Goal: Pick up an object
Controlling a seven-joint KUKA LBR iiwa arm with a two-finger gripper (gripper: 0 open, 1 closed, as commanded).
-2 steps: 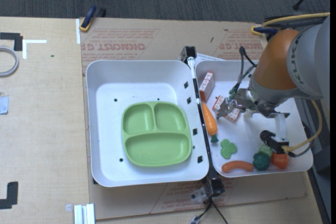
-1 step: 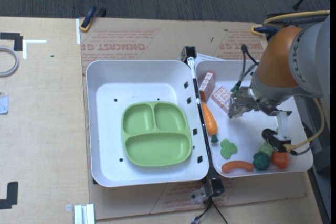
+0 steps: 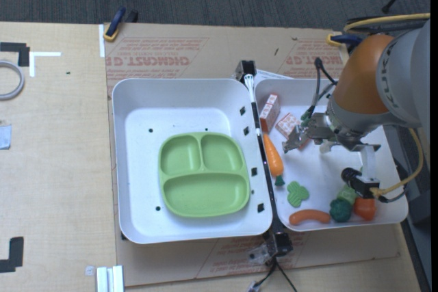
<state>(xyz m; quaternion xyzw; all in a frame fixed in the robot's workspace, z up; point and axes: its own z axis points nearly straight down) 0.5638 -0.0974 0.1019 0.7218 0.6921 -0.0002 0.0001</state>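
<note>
Pincer (image 3: 295,141) hung low in the right bin (image 3: 390,219); whether it was released or clenched could not be told. Just left of it and slightly below lay a carrot (image 3: 274,157), the nearest thing to pick. It looked like a light, stiff, smooth toy, likely slippery, so a hold across its thick middle seemed safest. Beyond the carrot to the left sat a green divided plate (image 3: 204,174).

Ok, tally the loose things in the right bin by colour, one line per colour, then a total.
Orange: 2, the carrot and the sausage-shaped piece.
Green: 2, the leafy piece and the round dark green piece.
Red and white: 2, the box and the small carton.
Red-orange: 1, the piece in the corner.
Total: 7
</note>
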